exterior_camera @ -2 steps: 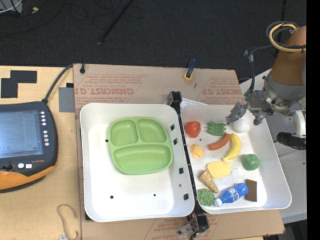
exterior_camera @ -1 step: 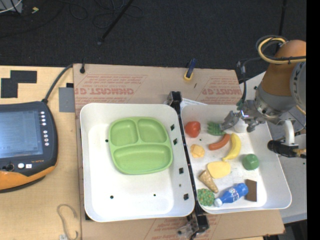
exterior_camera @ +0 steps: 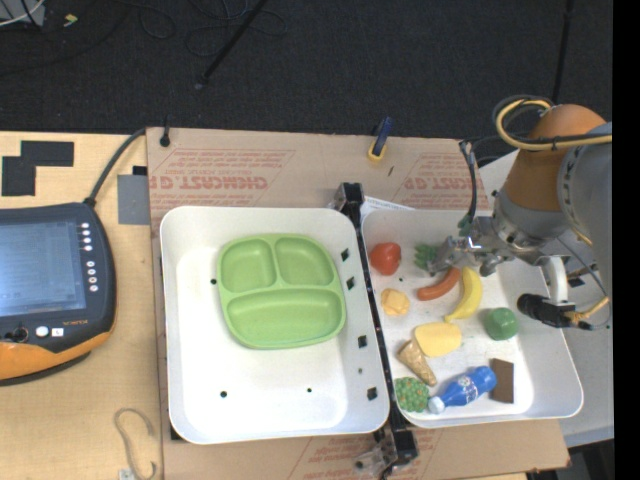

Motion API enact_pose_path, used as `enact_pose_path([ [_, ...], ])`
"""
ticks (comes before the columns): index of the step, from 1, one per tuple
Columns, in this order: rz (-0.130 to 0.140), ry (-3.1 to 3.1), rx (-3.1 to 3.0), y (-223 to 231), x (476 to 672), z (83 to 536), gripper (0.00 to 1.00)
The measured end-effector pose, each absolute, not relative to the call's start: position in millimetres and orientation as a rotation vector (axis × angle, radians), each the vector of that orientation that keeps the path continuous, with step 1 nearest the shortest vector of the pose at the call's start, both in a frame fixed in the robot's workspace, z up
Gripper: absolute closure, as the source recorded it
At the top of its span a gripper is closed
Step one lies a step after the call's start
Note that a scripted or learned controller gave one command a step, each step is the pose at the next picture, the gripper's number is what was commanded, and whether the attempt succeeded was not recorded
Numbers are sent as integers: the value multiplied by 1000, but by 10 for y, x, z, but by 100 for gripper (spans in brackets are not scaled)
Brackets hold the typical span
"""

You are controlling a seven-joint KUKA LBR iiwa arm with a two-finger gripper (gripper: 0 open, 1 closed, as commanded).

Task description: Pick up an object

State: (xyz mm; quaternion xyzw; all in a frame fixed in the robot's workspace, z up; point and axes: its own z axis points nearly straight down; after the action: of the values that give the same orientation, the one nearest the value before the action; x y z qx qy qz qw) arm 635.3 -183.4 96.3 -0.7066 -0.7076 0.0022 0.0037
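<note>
Left bin point(exterior_camera: 190, 368): green tray point(exterior_camera: 281, 291); right bin point(exterior_camera: 555, 393): toy food.
We see the gripper point(exterior_camera: 470, 251) over the banana point(exterior_camera: 467, 294), spread or pinching we cannot tell.

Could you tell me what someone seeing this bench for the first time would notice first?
Probably the bright green divided plate lying alone in the left bin. Next, the crowd of toy food in the right bin: a tomato, a banana, a blue bottle near the front. The grey arm's gripper hangs over that bin's far edge, by the banana.
</note>
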Motion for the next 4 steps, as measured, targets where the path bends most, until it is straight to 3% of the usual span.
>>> enact_pose_path([
  [1, 4, -2222, -2215, -1818, 6352, 873, 0],
  [2, 3, -2223, -2215, -1822, 6356, 985, 100],
  [4, -4, -2224, -2225, -1861, 6336, 2062, 100],
])
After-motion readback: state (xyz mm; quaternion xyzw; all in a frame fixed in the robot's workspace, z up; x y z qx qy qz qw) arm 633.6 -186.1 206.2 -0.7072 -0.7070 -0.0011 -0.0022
